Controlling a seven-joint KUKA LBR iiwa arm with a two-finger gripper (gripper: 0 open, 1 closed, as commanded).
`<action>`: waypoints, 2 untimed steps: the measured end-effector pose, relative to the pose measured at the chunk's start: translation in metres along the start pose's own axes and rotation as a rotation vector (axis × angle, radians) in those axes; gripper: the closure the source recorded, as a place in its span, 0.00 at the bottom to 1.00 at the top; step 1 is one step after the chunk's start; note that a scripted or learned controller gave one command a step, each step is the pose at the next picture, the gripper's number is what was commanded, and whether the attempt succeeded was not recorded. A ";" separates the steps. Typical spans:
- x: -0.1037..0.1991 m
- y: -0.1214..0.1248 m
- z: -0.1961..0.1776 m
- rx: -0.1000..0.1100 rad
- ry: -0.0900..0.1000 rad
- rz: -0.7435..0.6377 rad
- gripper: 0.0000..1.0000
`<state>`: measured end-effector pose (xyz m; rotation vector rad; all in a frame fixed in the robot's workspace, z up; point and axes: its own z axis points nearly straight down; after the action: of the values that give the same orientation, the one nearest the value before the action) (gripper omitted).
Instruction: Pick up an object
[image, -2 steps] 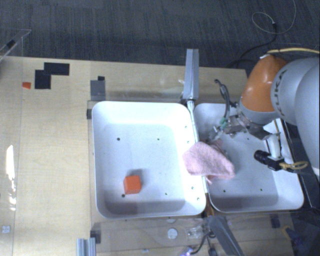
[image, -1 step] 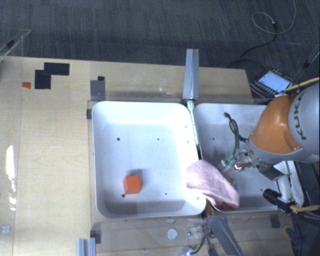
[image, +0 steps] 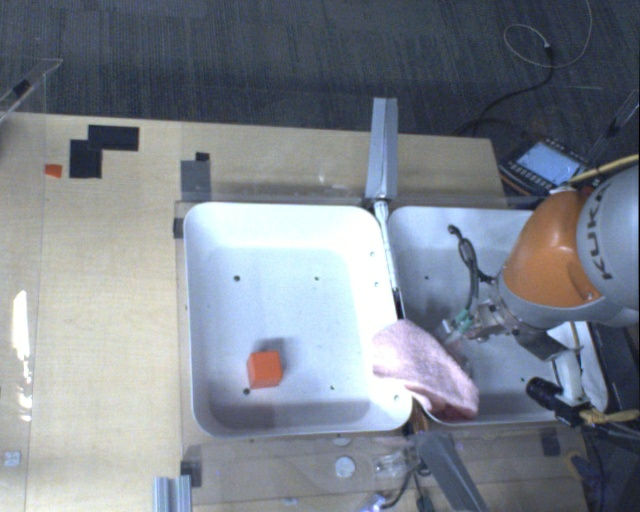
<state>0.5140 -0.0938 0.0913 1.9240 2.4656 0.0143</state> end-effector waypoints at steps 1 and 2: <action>0.000 0.000 0.000 0.000 0.000 0.000 0.00; -0.001 0.005 -0.014 -0.015 -0.007 -0.002 1.00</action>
<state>0.5194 -0.0937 0.1052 1.9121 2.4557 0.0255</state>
